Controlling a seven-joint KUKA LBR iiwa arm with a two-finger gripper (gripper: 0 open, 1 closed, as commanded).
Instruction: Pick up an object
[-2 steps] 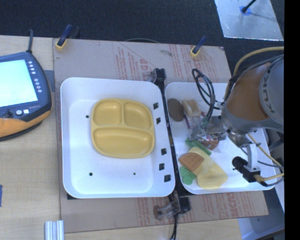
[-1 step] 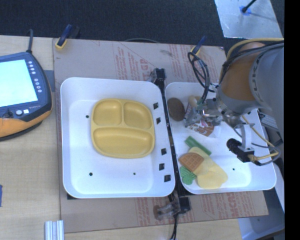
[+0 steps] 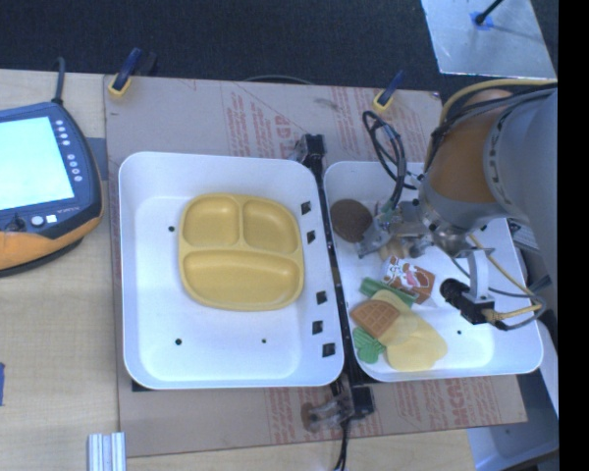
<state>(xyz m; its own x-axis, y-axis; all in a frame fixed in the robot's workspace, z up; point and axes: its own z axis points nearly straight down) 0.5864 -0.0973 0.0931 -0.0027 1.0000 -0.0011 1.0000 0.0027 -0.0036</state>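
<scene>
Nearest the grey metal claw (image 3: 391,235), whose finger state I cannot tell, lies one round brown disc (image 3: 349,219) just to its left. Below it cluster one red-and-white packet (image 3: 412,279), one waffle-patterned toy (image 3: 375,316) and one pale yellow piece (image 3: 415,345). Farther left sits one yellow divided plastic tray (image 3: 241,251).

Bright even light, perhaps slightly soft

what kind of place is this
Probably a robotics lab bench set up for pick-up tests. A grey arm reaches over two white bins, toy food lies in the right one, and a control tablet sits alongside.
</scene>
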